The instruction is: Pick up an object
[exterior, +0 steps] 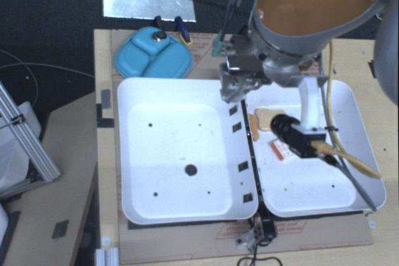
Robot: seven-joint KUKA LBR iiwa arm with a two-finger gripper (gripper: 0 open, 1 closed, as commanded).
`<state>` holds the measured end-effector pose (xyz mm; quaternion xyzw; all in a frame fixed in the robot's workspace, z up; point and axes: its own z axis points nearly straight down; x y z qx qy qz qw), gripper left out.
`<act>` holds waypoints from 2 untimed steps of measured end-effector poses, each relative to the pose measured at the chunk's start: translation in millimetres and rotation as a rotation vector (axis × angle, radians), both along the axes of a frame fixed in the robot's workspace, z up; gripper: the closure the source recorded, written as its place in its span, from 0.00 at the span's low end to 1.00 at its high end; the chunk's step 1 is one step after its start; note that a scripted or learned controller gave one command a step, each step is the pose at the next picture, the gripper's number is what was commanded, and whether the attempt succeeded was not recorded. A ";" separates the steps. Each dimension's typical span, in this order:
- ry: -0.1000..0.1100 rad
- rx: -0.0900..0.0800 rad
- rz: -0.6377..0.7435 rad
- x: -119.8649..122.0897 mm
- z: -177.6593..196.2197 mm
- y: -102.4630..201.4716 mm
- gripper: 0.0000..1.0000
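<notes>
Tan slice point(264, 119) & red-white packet point(279, 149) lie in right-hand bin point(350, 110); tool point(234, 89) hangs nr bins' shared wall point(247, 147) at back, wide or narrow can't tell.

The tan, cardboard-coloured bench point(187, 235) carries two shallow white plastic bins set side by side, their inner walls touching along the middle. The left bin point(134, 196) and the right bin point(305, 193) cover most of it. A light blue moulded plastic tray point(153, 54) lies just behind the left bin's back rim.
</notes>
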<state>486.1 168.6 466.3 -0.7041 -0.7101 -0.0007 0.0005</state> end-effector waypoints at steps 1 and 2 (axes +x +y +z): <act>0.004 -0.002 -0.001 -0.1 -68.6 40.2 1.00; -0.006 -0.001 -0.013 1.2 -31.2 -30.8 1.00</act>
